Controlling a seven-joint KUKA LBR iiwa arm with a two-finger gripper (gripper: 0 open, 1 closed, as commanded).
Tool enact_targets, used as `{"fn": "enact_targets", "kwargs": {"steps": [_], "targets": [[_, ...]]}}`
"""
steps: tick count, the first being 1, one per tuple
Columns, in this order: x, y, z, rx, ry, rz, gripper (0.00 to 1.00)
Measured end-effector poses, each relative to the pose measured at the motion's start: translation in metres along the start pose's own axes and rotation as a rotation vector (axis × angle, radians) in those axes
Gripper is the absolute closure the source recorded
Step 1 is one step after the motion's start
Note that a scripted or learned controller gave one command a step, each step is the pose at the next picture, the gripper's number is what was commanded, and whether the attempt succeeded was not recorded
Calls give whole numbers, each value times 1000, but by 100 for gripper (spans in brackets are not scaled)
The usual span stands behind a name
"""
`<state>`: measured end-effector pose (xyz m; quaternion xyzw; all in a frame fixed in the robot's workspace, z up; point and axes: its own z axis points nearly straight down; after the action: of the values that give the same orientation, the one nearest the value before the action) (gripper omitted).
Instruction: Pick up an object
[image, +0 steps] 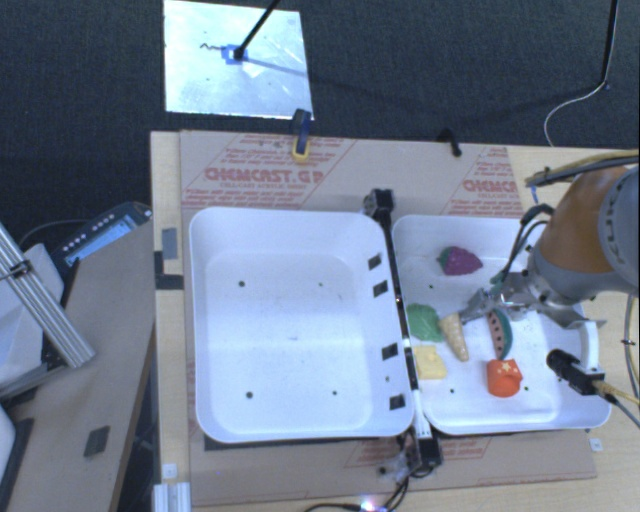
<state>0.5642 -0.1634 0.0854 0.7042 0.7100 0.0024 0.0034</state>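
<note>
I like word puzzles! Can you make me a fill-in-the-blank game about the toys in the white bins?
1. All the toys lie in the ____ shallow white bin.
2. The bumpy grape-like toy near the far wall is ____ in colour.
3. The square red toy lies nearest the bin's ____ wall.
4. The pale cone-shaped toy lies between the green leafy toy and the ____ slice toy.

Missing words: right; purple; front; watermelon
</note>
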Motion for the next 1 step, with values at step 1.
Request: {"fn": "enact_targets", "kwargs": {"steps": [1], "targets": [[-45,52,0,0,-3,4,0]]}}
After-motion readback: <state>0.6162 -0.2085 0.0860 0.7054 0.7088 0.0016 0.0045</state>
